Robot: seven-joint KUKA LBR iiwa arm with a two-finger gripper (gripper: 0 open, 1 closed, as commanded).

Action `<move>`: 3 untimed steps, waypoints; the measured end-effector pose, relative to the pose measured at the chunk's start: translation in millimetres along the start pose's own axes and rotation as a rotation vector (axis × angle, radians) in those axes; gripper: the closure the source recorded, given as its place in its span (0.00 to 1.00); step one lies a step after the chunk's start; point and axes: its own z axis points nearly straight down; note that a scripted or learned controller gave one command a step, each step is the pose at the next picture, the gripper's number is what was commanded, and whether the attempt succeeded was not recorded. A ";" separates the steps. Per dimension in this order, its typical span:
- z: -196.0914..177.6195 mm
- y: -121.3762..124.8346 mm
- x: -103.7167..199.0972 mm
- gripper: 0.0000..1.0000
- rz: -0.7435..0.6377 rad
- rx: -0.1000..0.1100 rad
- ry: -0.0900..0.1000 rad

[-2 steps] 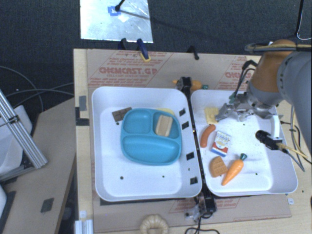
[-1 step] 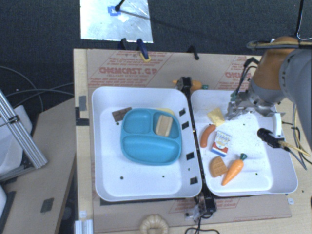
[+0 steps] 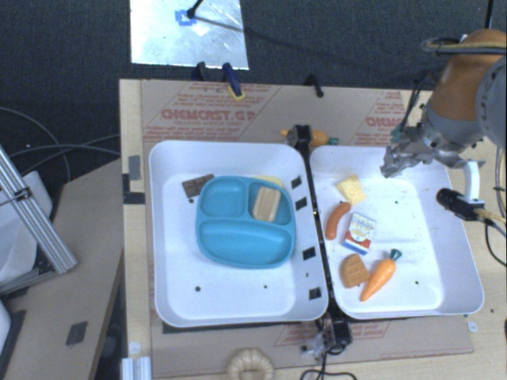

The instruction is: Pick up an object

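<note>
Five items are counted in the right bin [image 3: 455, 287]: one cheese wedge [image 3: 350, 188], sausage [image 3: 337, 219], carton [image 3: 360, 232], cracker [image 3: 354, 271], carrot [image 3: 379, 278]; the gripper [image 3: 394, 165] (grip unclear) is seen at the bin's twelve o'clock

I get one fixed camera, mounted above the bench [image 3: 261, 101] and looking down at a slant. It sits far enough back to take in the left bin [image 3: 170, 236], the right bin [image 3: 444, 275] and surrounding floor.
</note>
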 end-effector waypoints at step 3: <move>-53.3 -26.8 41.7 1.00 -0.003 0.010 0.003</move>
